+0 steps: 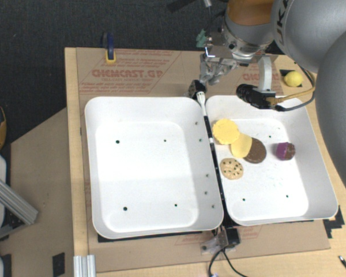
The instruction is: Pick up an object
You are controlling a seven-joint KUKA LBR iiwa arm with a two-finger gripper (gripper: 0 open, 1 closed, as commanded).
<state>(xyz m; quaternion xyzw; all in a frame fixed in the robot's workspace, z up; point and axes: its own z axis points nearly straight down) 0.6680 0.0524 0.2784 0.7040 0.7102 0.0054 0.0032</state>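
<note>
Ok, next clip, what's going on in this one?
A grey arm reaches in from the right, its gripper raised above the far edge of the bench, near where the two bins meet. Nothing shows between its fingers. The pickable things all lie in the right bin: two yellow discs, a brown disc, a cookie and a purple piece. The left bin holds none of them. No pick has been made yet.

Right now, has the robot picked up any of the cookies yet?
Not yet. The end effector is up above the bins' far edge with nothing visible in it. The yellow discs, brown disc, chip cookie and purple piece lie in the right bin. Reaching down and grabbing is left.
</note>
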